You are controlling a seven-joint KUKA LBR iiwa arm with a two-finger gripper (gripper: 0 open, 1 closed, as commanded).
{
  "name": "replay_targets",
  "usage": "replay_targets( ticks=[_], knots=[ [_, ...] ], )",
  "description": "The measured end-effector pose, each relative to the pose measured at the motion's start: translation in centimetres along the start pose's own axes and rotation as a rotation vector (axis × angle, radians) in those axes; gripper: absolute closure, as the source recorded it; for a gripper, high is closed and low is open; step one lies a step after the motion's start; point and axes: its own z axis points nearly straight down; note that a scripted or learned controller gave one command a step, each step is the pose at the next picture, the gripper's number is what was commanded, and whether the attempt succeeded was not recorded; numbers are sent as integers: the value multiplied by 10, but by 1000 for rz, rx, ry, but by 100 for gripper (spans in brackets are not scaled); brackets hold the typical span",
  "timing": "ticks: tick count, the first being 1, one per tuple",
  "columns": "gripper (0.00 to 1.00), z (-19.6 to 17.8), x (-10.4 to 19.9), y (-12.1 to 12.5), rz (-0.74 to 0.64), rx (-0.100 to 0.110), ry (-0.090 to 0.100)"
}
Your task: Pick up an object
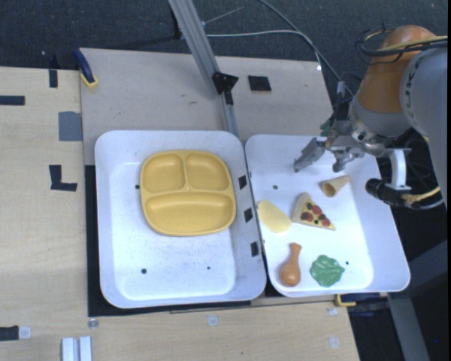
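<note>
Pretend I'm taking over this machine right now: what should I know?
Gripper: fingers spread open, holding nothing, hovering over the back of the right bin.
Right bin holds a cone, pizza slice, pale yellow piece, drumstick and green leafy piece.
Left bin holds a yellow divided plate.
Done: nothing picked up.
Left: choose an object, probably the nearby cone, descend, close and lift.

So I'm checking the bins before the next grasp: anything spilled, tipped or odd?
Nothing stands out. The yellow tray lies flat in the left bin; the pizza slice, cone, drumstick and green piece lie apart in the right bin.
</note>
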Motion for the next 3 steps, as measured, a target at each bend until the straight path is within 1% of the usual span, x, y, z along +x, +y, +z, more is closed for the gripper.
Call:
replay_targets(
  ticks=[1, 2, 3],
  knots=[
    [0, 58, -3, -10, 0, -1, 0],
    [0, 86, -2, -10, -1, -7, -2],
    [100, 72, -3, -8, -2, -13, -4]
  ],
)
